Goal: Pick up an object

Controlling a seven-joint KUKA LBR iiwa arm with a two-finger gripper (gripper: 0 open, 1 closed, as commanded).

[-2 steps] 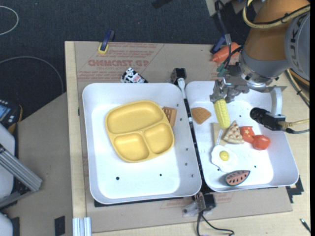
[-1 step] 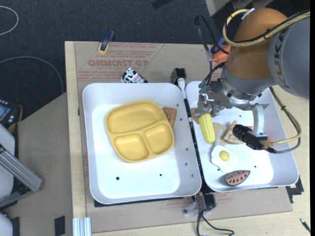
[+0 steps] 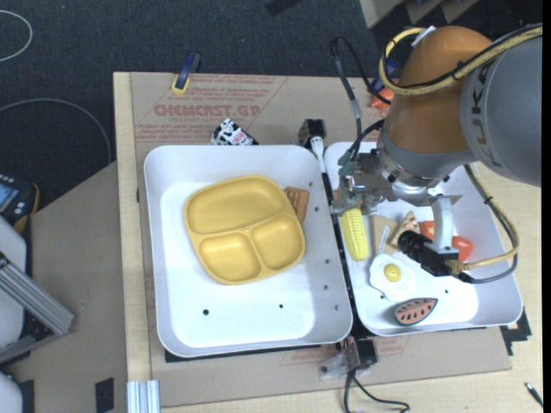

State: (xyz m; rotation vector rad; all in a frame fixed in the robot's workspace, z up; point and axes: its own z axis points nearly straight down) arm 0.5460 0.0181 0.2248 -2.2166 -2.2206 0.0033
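Dark carpet floor surrounds the wooden bench.

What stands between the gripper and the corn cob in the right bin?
Nothing visible. The gripper sits directly above the upper end of the corn cob, which lies along the left wall of the right bin. The fried egg lies below and to the right, off that path.
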